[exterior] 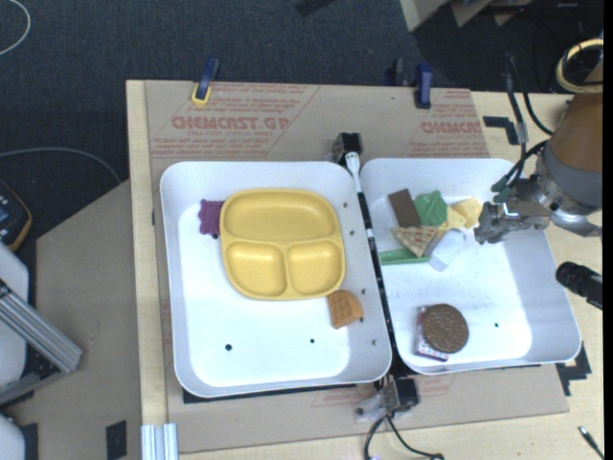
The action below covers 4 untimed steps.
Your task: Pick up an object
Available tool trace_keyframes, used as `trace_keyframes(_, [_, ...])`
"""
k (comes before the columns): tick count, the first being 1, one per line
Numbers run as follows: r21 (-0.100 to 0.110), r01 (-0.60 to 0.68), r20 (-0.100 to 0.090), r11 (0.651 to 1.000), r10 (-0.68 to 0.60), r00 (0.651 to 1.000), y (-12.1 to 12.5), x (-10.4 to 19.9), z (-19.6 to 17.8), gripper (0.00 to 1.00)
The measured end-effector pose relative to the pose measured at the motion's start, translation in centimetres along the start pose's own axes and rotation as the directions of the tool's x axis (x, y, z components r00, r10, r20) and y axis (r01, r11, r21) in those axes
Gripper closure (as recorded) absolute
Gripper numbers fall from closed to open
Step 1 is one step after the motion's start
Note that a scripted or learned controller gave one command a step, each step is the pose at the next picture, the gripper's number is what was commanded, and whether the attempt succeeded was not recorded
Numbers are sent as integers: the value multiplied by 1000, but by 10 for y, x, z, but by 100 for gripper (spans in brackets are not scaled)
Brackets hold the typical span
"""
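1. The counter point(144, 209) is a flat brown board with red letters on it. Blue clamps point(204, 80) hold its far edge.
2. Under it is dark carpet point(144, 27), with a thin white cable.
3. The left bin point(278, 362) holds a yellow plate point(283, 242) with three parts, a purple toy point(210, 217) touching its left side, and an orange waffle piece point(345, 309) near its bottom right.
4. The right bin point(508, 286) holds a pile of small things point(421, 223) and a round brown cookie point(444, 329) nearer the front.
5. The gripper point(498, 223) hangs over the right bin, beside the pile. I cannot tell how the fingers stand or if they hold anything.
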<state>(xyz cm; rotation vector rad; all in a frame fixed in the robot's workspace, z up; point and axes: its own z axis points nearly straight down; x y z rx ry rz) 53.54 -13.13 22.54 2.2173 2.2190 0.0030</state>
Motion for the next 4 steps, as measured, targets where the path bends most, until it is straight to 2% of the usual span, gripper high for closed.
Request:
trace_keyframes(1, [9,2,-5,1000,-2,1000,-29,50,-5,100])
trace_keyframes(2, [8,1,-4,1000,-1,1000,-47,59,-10,100])
trace_keyframes(4, [4,0,-2,1000,0,1000,-42,56,-8,100])
